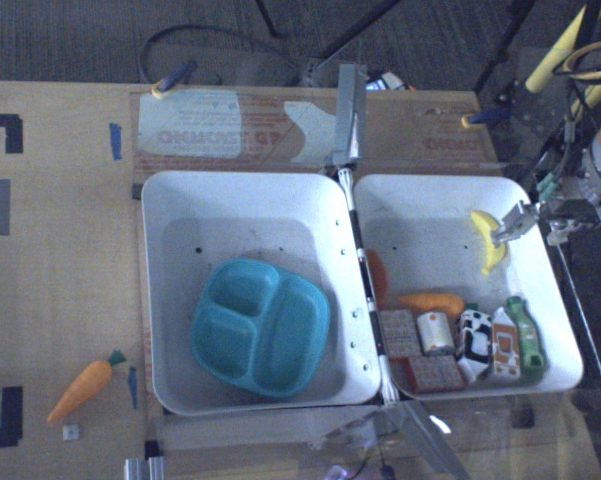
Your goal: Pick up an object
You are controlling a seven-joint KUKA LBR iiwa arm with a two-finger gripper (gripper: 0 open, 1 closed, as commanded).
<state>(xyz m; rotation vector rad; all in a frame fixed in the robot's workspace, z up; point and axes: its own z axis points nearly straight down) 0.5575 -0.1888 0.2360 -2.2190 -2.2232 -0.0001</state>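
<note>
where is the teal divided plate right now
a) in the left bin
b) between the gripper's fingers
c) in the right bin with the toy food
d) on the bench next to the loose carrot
a, the teal divided plate lies flat on the floor of the left bin, apart from the toy food in the right bin and from the carrot on the bench.

The scene is dim with a cool, bluish cast, and the whole frame is soft and slightly grainy. The two white bins [242, 193] are the brightest surfaces, their floors shading to grey toward the near walls. A pale glare patch sits on the cardboard [230, 133] at upper centre. The floor [80, 18] along the top is dark and murky. The upper right corner is cluttered and blurred, its detail hard to read.
</note>
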